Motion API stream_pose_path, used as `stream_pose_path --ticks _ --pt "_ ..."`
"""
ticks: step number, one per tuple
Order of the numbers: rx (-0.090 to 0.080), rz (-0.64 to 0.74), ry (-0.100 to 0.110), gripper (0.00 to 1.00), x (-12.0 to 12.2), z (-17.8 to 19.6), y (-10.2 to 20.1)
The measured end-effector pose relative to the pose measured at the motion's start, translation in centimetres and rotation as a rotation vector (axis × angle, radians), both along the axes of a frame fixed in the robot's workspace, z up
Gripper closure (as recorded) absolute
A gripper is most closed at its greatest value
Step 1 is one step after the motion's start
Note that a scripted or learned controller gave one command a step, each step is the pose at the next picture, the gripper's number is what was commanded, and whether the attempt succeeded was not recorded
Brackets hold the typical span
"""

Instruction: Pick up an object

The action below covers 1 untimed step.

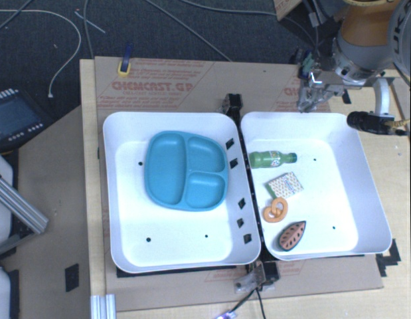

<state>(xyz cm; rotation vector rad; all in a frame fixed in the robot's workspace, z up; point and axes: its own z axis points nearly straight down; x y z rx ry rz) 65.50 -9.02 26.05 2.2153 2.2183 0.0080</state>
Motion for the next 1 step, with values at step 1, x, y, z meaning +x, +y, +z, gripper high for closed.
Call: stream_pose_path --ticks 1 --pt "0.004 0.004 0.011 1.00 0.03 -1.74 5.51"
